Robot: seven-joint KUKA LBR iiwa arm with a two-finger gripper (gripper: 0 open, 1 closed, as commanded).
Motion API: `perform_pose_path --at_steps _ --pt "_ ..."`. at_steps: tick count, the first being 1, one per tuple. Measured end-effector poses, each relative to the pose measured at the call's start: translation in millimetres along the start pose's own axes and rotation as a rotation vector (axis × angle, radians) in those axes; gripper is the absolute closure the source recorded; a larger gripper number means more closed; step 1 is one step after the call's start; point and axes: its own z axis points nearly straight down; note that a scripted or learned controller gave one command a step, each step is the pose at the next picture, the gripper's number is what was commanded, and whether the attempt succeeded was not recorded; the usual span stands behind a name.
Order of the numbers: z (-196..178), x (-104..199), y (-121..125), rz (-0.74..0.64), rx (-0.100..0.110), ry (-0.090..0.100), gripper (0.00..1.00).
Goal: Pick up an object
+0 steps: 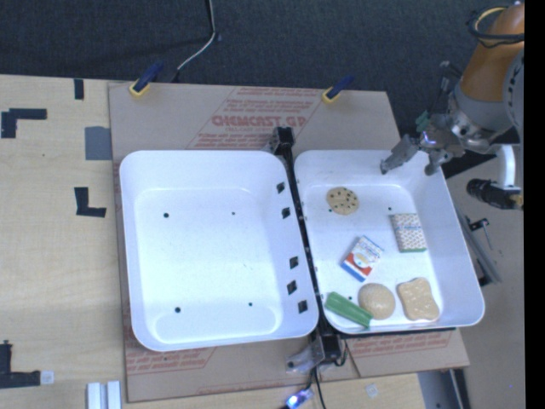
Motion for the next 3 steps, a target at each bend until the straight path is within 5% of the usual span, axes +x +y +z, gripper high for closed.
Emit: perform_pose_path --at_steps 1,2,3 --pt "86 38 9 -0.002 0.007 0.003 0.0" --pt "33 31 11 0.0 -0.005 -0.001 0.0" --pt "114 3 11 0.003 -0.005 -0.001 0.0"
